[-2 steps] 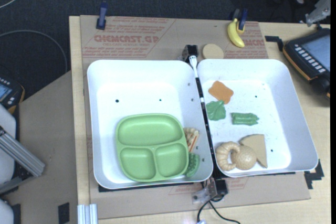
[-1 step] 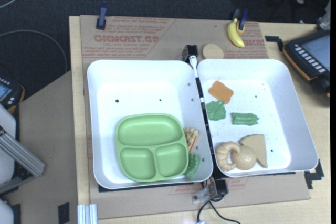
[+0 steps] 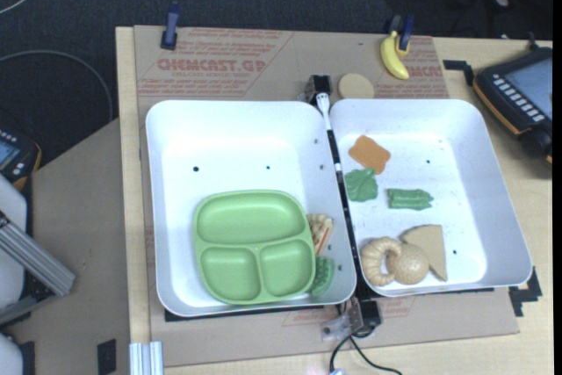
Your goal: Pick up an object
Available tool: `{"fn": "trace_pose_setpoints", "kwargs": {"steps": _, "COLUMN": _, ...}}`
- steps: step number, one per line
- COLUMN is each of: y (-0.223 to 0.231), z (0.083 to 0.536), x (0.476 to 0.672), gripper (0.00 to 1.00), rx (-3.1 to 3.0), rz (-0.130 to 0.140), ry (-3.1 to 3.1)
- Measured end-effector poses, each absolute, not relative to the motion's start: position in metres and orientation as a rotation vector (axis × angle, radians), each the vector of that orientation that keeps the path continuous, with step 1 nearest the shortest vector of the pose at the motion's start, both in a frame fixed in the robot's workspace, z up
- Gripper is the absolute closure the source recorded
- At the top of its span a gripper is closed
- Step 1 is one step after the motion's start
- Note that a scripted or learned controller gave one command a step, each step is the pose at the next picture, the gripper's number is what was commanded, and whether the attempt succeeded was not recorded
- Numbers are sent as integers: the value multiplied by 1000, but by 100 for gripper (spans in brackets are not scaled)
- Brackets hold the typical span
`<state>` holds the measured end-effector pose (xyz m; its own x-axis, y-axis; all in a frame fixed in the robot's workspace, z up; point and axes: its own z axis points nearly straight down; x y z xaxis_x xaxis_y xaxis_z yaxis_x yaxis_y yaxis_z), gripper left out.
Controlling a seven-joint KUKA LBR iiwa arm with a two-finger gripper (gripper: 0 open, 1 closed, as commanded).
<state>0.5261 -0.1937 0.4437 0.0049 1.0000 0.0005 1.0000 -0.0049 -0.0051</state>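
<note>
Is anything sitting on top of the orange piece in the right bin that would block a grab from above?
Nothing visible does. The orange piece lies alone on the right bin floor, apart from the green leaf piece just below it.

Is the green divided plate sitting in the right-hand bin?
No, the green divided plate lies in the left bin, at its near end.

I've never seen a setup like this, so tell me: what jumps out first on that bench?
Your eye lands on the big green divided plate at the near end of the left bin. Next comes the scatter of small toy foods in the right bin: an orange piece, two green pieces, a pretzel and a tan wedge. A yellow banana lies outside the bins, on the board behind them.
</note>
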Motion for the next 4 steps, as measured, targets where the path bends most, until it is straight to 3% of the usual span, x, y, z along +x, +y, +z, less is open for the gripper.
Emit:
{"fn": "trace_pose_setpoints", "kwargs": {"steps": 1, "y": -181, "z": 393, "x": 477, "gripper": 100, "rx": -2220, "rz": 5, "ry": -2214}}
{"fn": "trace_pose_setpoints", "kwargs": {"steps": 2, "y": -226, "z": 324, "x": 482, "gripper": 100, "rx": -2222, "rz": 7, "ry": -2212}}
{"fn": "trace_pose_setpoints", "kwargs": {"steps": 3, "y": -217, "z": 164, "x": 497, "gripper": 100, "rx": -2212, "rz": 6, "ry": -2213}}
{"fn": "trace_pose_setpoints", "kwargs": {"steps": 4, "y": -223, "z": 80, "x": 484, "gripper": 100, "rx": -2218, "rz": 3, "ry": -2214}}
